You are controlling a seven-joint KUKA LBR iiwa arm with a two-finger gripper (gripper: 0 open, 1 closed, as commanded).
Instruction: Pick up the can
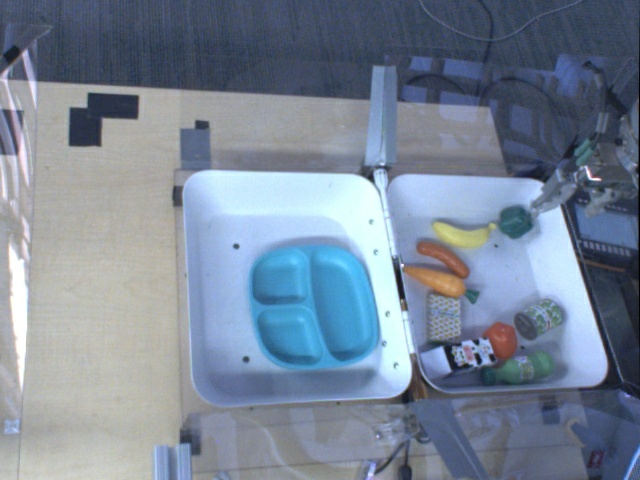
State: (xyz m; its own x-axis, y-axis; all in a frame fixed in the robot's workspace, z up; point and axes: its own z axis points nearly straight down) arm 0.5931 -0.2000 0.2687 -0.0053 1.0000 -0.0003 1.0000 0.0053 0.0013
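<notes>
Can (540,318) lies on its side in the right bin (590,363), near the right wall, apart from the tomato (502,340) and just above the green bottle (520,369); small, stiff metal by the look, likely light; round smooth wall will roll or slip if pinched off-centre; I'd close across the barrel at mid-length, fingers square to its axis; my hand (545,200) hangs at the bin's far right corner beside a green lump (516,222), well apart from the can; whether it is apart or together I cannot tell.
</notes>
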